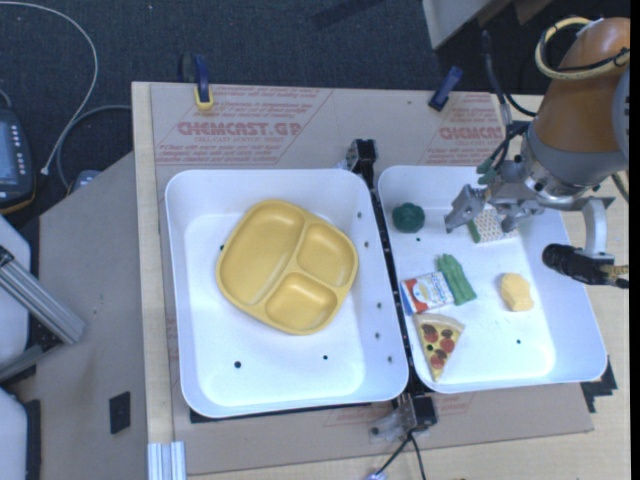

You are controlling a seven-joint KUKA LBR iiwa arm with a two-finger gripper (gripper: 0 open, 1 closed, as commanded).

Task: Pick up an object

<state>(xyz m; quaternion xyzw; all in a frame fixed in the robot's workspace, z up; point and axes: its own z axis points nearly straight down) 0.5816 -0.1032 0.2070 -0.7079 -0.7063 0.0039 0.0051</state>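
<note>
The right bin [560, 363] holds several small items: a dark green round piece [408, 216], a green stick [458, 278], a red and white packet [428, 291], a toy pizza slice [438, 343], a yellow lump [516, 291] and a pale speckled piece [487, 228]. My gripper [487, 215] hangs low over the bin's far part, right above the speckled piece. Its fingers stand spread on either side of that piece, wider than it is. I cannot tell whether they touch it.
A yellow divided plate [288, 266] lies in the left bin [200, 368]. The ridge between the two bins [385, 268] runs just left of the packet. A black part [578, 261] juts in at the right edge, near the yellow lump.
</note>
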